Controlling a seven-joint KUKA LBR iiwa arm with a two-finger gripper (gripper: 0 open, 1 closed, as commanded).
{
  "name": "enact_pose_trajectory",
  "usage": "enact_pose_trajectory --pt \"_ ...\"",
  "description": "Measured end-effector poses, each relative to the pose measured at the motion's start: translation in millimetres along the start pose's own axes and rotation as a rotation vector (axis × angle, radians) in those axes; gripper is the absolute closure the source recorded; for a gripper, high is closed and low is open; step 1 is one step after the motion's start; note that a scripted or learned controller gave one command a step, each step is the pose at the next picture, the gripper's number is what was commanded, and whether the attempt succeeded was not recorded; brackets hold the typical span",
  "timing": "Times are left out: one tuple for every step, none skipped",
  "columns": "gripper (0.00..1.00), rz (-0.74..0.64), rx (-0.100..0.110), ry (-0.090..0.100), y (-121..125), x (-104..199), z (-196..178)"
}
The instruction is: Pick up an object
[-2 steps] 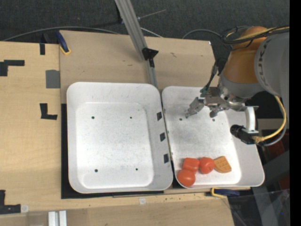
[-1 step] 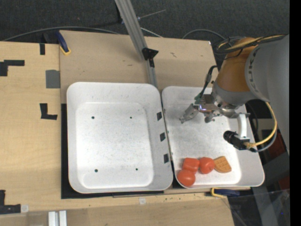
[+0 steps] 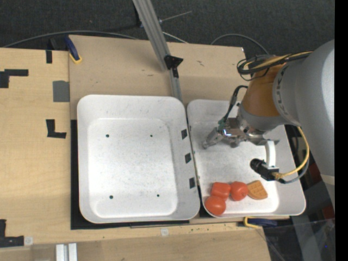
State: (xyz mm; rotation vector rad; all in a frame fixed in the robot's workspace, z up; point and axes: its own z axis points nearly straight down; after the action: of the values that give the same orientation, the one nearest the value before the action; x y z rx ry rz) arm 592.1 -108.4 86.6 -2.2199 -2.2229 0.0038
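From the camera view above the counter [image 3: 136,64], two shallow white bins sit side by side on the pale wooden surface. The left bin [image 3: 130,156] is the larger in the picture, its floor speckled and marked by four small dark dots. The right bin [image 3: 288,200] lies just beside it, the two rims meeting along a seam with small dark clips. The grey arm [image 3: 310,91], with its orange band [image 3: 260,99] above the wrist, reaches in from the right and hangs over the upper middle of the right bin. The claw [image 3: 209,142] points toward the left, low over the bin floor near the seam; its tips are small and blurred, so whether it is spread or closed cannot be told, and nothing can be seen between them. Three red objects [image 3: 224,196] cluster at the near edge of the right bin, touching one another, with an orange-tan piece [image 3: 257,190] just beside them on the right. They lie well apart from the claw. A slanted metal pole [image 3: 155,31] crosses the top of the counter.
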Motion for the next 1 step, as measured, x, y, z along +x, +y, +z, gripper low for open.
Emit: enact_pose_trajectory --pt "1.00 -0.001 0.000 0.001 0.4 0.8 -12.1"
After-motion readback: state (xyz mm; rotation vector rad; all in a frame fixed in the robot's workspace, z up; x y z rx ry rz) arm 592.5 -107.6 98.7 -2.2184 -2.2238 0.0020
